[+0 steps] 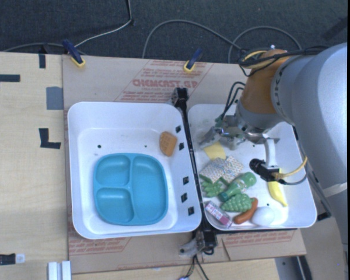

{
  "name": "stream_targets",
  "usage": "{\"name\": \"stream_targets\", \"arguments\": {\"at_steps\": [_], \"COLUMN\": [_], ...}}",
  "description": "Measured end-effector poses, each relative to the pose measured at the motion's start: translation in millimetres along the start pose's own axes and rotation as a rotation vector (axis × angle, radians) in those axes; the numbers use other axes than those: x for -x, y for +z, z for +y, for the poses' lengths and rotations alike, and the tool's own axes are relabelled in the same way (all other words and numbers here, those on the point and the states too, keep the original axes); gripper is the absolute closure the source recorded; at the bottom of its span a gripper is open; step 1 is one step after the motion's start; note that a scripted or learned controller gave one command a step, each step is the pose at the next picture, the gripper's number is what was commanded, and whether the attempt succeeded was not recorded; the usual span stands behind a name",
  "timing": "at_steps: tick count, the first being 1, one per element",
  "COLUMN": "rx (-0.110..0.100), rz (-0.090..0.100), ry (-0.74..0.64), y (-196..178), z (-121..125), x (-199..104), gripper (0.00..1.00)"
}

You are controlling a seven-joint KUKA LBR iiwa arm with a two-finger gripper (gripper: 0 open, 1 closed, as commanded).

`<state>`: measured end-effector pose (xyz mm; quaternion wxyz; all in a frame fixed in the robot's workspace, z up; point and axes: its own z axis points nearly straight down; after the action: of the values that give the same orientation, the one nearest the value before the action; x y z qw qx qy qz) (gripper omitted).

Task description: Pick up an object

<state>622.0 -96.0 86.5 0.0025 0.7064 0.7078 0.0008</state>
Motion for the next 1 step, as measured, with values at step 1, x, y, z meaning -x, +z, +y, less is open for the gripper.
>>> {"name": "stream_targets", "arguments": {"at_steps": [1], "rx": [0.001], "rz": [0.001], "ry": [0.000], "y": [-0.3], "z": [-11.3], "x": [6.3], "gripper": [0.00]}}
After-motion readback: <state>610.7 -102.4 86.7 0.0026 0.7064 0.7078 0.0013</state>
